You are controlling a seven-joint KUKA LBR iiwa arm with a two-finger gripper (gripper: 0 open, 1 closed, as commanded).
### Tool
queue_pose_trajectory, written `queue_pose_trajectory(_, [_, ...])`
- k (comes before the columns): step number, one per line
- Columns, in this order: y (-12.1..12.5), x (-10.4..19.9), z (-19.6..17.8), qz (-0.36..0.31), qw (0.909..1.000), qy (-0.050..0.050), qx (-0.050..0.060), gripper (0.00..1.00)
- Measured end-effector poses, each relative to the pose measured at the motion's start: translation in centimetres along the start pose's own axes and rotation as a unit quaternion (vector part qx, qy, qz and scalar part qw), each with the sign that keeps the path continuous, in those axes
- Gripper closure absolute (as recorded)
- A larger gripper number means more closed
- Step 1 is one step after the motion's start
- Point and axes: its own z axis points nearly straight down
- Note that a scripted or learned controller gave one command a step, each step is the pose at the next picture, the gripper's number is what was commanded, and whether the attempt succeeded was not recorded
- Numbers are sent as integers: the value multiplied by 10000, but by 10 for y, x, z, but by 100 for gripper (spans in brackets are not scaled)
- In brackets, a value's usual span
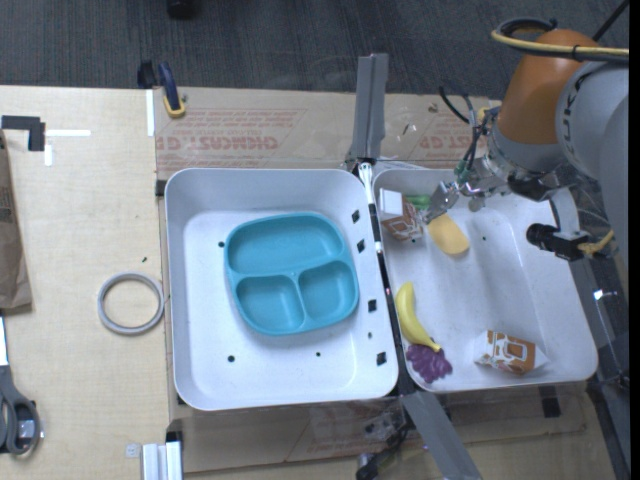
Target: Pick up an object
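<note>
From my seat I see the worktop [80, 218] carrying two white bins. The left bin [200, 358] holds a blue divided tray [292, 273]. The right bin [520, 268] holds the loose items, and the arm [560, 98] reaches into its far end.

The end effector [447, 196] sits low over the far left corner of the right bin; I cannot tell from here how it is set, and nothing is visibly held in it. Just beside it lies the yellow block [449, 236], which I judge to be the nearest candidate, with a small printed packet [402, 223] close against the bin's left wall.

To do this well I would centre over the yellow block before descending, and keep off the wall and the packet, since the two lie near each other and a skewed approach could nudge either one.

Further toward me, a banana [407, 313] lies along the left wall with purple grapes [430, 364] touching its near end, and an orange-and-white carton [508, 352] sits apart at the near right. None of these stand in the way.

Outside the bins, well clear, are a tape ring [131, 302], scissors [18, 418] and a blue-handled clamp [168, 86].
</note>
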Motion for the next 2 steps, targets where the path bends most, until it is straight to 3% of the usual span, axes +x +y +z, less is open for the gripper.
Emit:
queue_pose_trajectory(1, [-24, 31, 31, -911, 9958, -3, -10, 0])
queue_pose_trajectory(2, [-67, 26, 30, -1462, 9892, -12, -18, 0])
